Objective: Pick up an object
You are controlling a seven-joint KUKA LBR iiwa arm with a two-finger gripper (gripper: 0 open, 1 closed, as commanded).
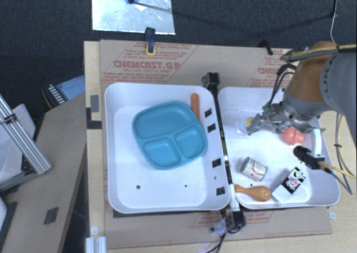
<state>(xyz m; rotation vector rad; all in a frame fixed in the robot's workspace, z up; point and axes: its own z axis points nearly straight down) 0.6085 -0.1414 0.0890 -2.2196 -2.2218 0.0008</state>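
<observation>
Grey arm (341, 82) with an orange band, thin dark cables, and a silvery metal claw (257, 124).

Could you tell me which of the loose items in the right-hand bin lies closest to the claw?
The pink rounded object, just right of the claw. The small can, tan drumstick-shaped toy and black-and-white box lie farther toward the bin's front edge.
</observation>
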